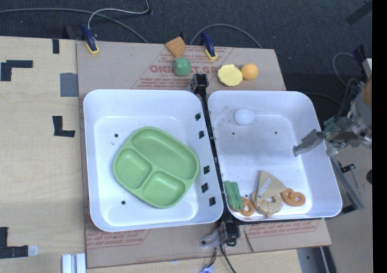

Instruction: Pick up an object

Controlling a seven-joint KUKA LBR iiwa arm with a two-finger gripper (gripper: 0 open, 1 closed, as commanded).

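I see the gripper point(309, 144) over the right bin's point(302, 104) right edge; I cannot tell its state. Toy food pieces point(269, 194) lie at that bin's front, well apart from it.

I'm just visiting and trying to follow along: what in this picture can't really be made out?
- The hand, camera view: small and blurred at the right bin's right rim; its fingers can't be judged.
- The arm: cut off by the right edge.
- The pile in the right bin's near corner: overlapping pieces, too small to name.
- The white ball: pale against the white bin, its outline faint.
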